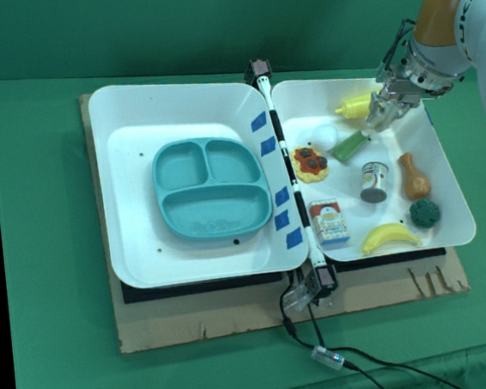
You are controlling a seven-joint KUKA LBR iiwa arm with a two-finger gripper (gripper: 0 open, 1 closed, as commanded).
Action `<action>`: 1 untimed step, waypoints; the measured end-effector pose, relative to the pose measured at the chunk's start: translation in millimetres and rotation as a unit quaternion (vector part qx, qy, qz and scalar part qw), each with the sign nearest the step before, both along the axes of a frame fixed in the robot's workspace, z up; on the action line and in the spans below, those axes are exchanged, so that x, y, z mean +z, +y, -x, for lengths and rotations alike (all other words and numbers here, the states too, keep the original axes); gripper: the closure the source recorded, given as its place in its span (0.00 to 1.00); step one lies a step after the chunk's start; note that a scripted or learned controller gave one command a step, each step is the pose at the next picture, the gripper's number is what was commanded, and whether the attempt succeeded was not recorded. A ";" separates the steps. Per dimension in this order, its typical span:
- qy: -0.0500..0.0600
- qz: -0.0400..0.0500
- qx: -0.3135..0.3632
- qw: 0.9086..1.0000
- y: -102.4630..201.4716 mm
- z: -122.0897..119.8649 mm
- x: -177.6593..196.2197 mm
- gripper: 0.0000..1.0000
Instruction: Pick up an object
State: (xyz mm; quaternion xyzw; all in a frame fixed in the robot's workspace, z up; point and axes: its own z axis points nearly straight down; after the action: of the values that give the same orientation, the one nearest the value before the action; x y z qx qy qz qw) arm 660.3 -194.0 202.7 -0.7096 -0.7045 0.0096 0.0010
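Teal divided plate centred in the left bin. In the right bin, from the divider edge rightward: pizza slice, carton near the front edge, green bottle, yellow mustard bottle by the far edge, can, banana, drumstick, broccoli. Gripper low over the green bottle's upper end; finger spread impossible to tell. Likely risk: closing near the tip of the tilted, rounded bottle, squeezing it out sideways, or nudging the mustard bottle just beside.
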 end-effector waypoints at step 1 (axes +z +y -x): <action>0.000 0.001 0.000 1.000 -0.7 0.0 0.3 0.00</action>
State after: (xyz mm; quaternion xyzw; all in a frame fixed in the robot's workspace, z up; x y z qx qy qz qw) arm 660.3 -194.7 203.0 -0.7095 -0.7047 0.0102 0.0001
